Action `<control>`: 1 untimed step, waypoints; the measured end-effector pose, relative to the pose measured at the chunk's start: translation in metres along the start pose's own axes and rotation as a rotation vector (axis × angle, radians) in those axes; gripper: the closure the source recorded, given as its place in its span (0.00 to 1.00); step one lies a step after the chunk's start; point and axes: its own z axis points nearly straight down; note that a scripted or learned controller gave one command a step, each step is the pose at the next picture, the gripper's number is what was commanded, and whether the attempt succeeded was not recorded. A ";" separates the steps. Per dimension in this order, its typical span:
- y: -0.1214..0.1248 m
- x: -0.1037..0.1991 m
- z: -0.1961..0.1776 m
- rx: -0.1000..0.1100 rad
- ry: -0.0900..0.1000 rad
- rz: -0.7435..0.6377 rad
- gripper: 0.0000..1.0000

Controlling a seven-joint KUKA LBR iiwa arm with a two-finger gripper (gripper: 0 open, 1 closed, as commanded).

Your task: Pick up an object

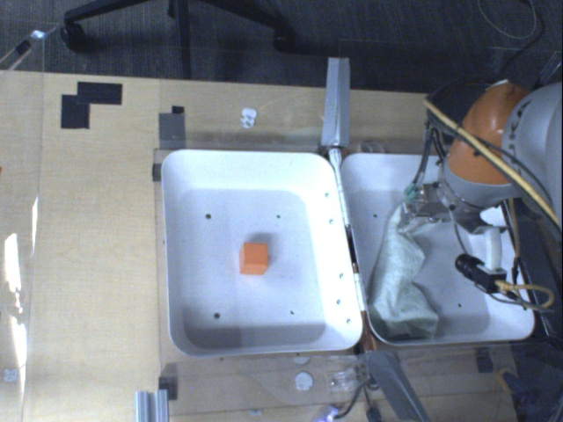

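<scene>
the gripper [420, 207] pinches the top of a crumpled grey-green cloth [400, 280] in the right white bin [519, 323]; a small orange cube [254, 258] sits in the left white bin [189, 236].

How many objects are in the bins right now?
2: an orange cube near the middle of the left bin, and a grey cloth along the right bin's left side. The arm could hide more.

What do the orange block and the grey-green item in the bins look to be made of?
Orange block: matte and uniformly coloured with crisp edges, probably foam, wood or plastic; which one is unclear. Grey-green item: soft woven cloth, judging by its folds and limp drape from the gripper, and it looks dull, not shiny.
</scene>
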 end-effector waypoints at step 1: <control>0.020 0.032 -0.093 0.007 -0.001 0.169 1.00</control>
